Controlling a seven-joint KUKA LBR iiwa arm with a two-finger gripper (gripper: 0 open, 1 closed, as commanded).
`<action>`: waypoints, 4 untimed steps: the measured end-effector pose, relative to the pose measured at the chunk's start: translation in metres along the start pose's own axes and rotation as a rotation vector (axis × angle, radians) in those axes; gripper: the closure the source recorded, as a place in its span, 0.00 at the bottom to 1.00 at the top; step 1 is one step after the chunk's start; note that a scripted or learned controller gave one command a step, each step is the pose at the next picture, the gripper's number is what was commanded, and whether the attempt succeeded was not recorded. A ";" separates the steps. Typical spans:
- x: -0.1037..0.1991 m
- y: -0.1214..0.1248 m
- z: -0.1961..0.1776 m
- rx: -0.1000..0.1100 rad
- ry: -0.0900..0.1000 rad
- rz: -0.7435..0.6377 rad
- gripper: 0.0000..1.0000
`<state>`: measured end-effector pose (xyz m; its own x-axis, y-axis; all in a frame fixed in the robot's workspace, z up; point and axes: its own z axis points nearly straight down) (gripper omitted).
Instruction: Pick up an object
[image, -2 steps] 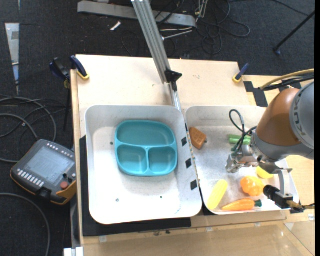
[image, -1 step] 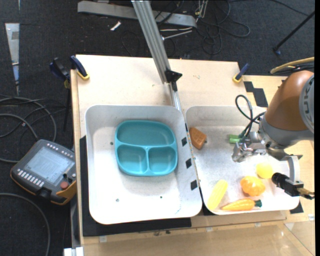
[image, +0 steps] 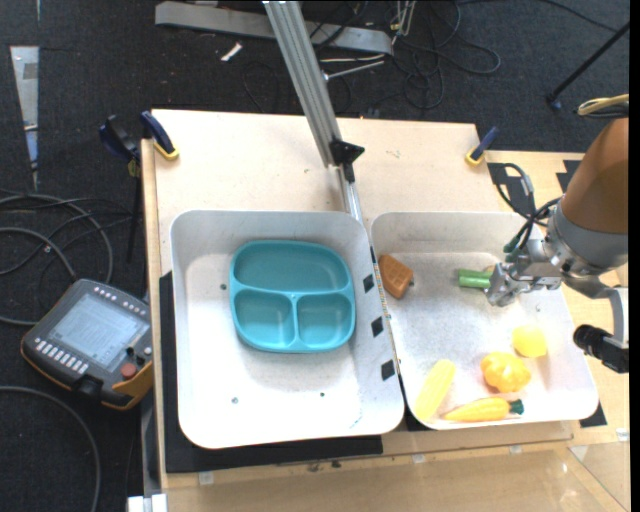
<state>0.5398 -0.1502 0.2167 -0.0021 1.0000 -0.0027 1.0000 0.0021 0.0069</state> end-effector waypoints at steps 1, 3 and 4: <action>0.000 0.002 -0.053 0.001 0.000 -0.001 1.00; 0.110 -0.015 -0.051 0.008 0.004 -0.006 1.00; 0.154 -0.022 -0.036 0.009 0.004 -0.005 1.00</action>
